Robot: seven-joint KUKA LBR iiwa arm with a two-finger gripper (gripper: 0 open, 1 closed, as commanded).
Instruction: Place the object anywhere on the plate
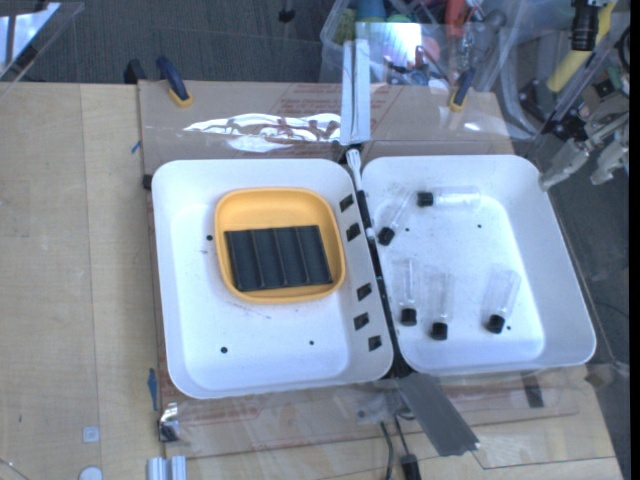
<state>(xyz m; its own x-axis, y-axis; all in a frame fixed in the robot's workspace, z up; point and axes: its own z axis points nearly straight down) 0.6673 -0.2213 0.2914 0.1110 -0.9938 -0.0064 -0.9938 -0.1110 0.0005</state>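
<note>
A yellow plate (pixel 230 216) with rounded corners lies in the left bin (pixel 185 298). On it rests a dark grey ribbed block (pixel 278 257), flat and filling most of the plate's floor. The arm's end with the gripper (pixel 588 154) hangs at the upper right, just outside the right bin's far right corner, well away from the plate and with nothing seen in it. Its details are too small and cluttered to read.
The right bin (pixel 560 298) holds several clear vials with black caps, such as one at the back (pixel 447 199) and one at the front right (pixel 499 301). Black clips (pixel 362 292) line the seam between the bins. Clutter and a clear box (pixel 430 18) stand behind.
</note>
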